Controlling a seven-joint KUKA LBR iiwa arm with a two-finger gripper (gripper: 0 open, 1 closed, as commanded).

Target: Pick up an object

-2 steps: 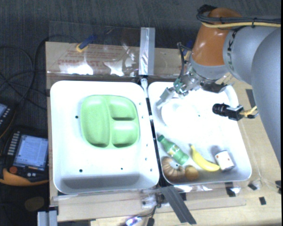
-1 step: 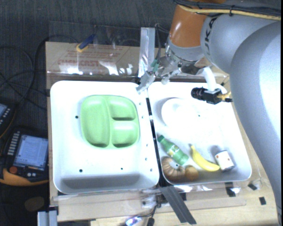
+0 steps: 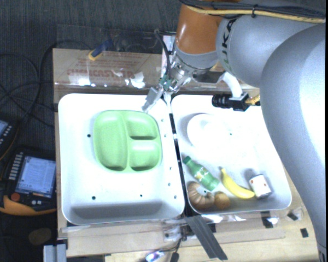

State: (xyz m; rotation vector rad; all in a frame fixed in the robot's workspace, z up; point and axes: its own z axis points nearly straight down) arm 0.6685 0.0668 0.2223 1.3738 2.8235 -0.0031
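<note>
My gripper [image 3: 153, 97] hangs over the far end of the ridge between the two bins, just above the back right corner of the left bin [image 3: 76, 201]. A green divided plate [image 3: 127, 141] lies in that bin, below and left of the gripper. The right bin [image 3: 273, 162] holds a white round plate [image 3: 208, 130], a green bottle [image 3: 201, 173], a yellow banana [image 3: 235, 186], a brown ring-shaped pastry [image 3: 199, 196] and a small white and red box [image 3: 259, 185]. These lie well in front of the gripper, apart from it.
The grey arm with its orange band [image 3: 199, 31] covers the upper right and part of the right bin's far side. A black part [image 3: 229, 101] juts out over that bin's back rim. A clear plastic sheet [image 3: 109, 64] lies behind the left bin.
</note>
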